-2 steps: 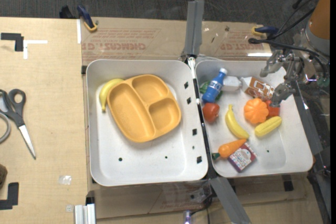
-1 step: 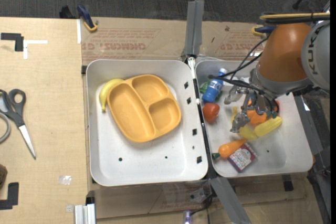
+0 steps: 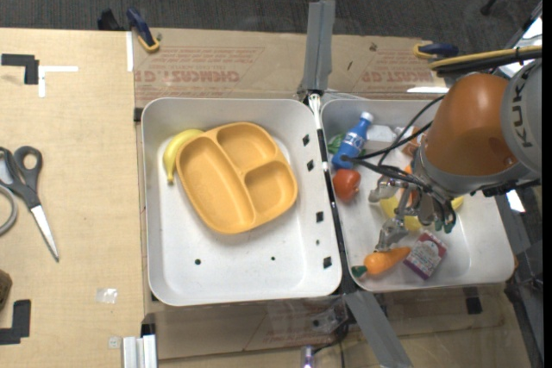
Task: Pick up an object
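Camera view, right bin (image 3: 483, 271) as landmark. Gripper (image 3: 398, 228) lowered inside this bin, near its middle, beneath the orange wrist band (image 3: 466, 134); fingers pointing down over a toy carrot (image 3: 384, 261), state open or closed not discernible behind cables. Carrot lying by the bin's near wall, a purple-and-white packet (image 3: 426, 257) just beside it. Red tomato-like ball (image 3: 346, 184) against the bin's left wall; blue bottle (image 3: 352, 142) toward its far left corner. Yellow piece (image 3: 395, 204) near the gripper, partly hidden. Left of this bin, second bin (image 3: 233, 271) holding a yellow divided plate (image 3: 237, 177) with a banana (image 3: 177, 149) tucked at its far-left edge. Scissors (image 3: 30, 190) well apart, on the bench.
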Tool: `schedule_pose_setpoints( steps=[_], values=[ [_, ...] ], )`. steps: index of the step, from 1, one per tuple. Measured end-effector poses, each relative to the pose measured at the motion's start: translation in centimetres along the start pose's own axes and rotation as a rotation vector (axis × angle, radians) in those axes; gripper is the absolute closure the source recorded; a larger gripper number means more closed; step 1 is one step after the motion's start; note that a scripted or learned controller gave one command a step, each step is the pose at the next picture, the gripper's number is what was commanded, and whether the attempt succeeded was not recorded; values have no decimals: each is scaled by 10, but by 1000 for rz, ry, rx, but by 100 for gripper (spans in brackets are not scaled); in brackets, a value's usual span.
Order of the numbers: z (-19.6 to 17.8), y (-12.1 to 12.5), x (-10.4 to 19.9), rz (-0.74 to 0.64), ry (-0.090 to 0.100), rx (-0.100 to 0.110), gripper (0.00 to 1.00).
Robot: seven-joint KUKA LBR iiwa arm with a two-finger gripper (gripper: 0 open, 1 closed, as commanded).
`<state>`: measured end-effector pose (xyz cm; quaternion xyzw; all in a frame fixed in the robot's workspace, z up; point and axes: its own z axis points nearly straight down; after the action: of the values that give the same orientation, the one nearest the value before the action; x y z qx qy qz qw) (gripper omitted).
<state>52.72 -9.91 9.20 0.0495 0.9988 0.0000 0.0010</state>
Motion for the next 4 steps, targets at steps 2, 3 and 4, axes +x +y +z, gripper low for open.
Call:
schedule_pose_setpoints(
  steps=[2, 3, 4],
  values=[
    [-15, 11, -58, 38, -8, 1, 100],
    [-15, 11, -58, 39, -8, 1, 0],
    [-1, -12, -55, 59, -2, 1, 0]
  ],
)
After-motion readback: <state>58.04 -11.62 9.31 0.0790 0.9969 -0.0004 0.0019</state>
